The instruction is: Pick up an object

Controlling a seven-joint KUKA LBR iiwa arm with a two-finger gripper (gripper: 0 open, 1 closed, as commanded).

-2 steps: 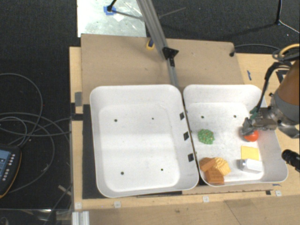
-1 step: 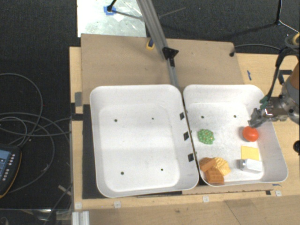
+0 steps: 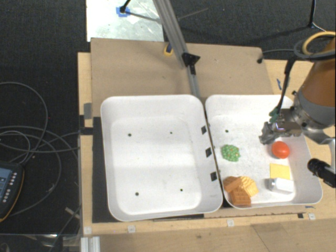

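Note:
In the right bin lie a green bumpy ball, a red-orange ball, a yellow block, a small white and grey piece and an orange waffle-like object. My gripper hangs over the right part of this bin, just up and left of the red-orange ball. Nothing shows between its fingers.
The left bin sits beside the right one, joined by black clips. A slanted metal pole crosses the bench at the back. Cables lie on the floor to the left.

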